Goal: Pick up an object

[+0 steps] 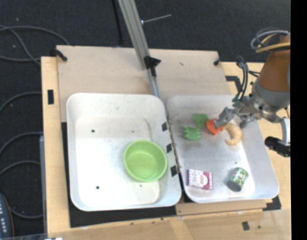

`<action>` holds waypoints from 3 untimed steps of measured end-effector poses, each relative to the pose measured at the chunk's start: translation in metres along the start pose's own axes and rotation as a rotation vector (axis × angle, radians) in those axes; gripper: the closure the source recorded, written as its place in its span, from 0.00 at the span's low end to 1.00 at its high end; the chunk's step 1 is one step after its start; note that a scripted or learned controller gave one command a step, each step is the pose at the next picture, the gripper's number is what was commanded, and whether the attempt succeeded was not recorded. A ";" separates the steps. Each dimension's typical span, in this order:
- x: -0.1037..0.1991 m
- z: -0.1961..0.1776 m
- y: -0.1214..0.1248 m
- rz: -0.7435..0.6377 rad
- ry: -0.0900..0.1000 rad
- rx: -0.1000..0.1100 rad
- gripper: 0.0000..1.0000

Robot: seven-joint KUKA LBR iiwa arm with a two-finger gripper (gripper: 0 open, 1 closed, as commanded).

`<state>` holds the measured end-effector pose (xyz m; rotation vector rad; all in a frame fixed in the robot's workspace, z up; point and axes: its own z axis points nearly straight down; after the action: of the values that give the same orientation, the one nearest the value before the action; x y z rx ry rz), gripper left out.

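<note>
My gripper (234, 122) hangs over the upper right part of the right bin (261, 159), its two fingers spread apart and open. Just below its left finger (224, 118) lies a small orange object (211, 127). A tan curved piece (233, 135) lies under the gap between the fingers; I cannot tell whether they touch it. Two green toy pieces (200, 119) (192, 132) lie to the left of the orange object. Nothing is held between the fingers.
A purple and white packet (199, 179) and a green can (238, 178) lie near the right bin's front edge. A green bowl (144, 160) sits in the left bin (93, 134). A metal pole (138, 34) rises behind the bins.
</note>
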<state>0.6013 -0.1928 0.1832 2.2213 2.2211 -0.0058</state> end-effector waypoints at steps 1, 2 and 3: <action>-0.001 0.064 -0.001 0.001 0.001 0.003 0.00; -0.003 0.083 -0.001 0.003 -0.001 -0.001 0.00; -0.004 0.071 0.000 0.005 -0.001 -0.006 1.00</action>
<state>0.6012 -0.1967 0.1126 2.2231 2.2126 0.0002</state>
